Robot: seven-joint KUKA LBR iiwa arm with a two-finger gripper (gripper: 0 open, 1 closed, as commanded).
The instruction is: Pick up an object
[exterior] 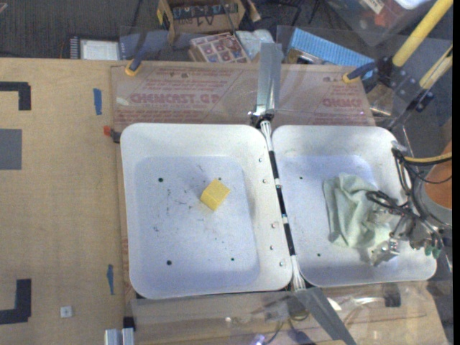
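A crumpled pale green cloth (350, 210) lies in the right bin (316, 149), bunched with folds. The gripper (384, 251) sits low at the cloth's right edge, touching it; its opening cannot be told. 1 yellow block (215, 195) rests in the left bin (144, 149).

The left bin (144, 192) is open across nearly its whole floor; a small yellow block (215, 195) sits near its middle, well apart from every wall. In the right bin (316, 149), a crumpled pale green cloth (348, 210) covers the right half of the floor, and the end effector (386, 249) with its cables crowds the bin's lower right corner. The raised rims (277, 192) where the bins meet form a low barrier between them.
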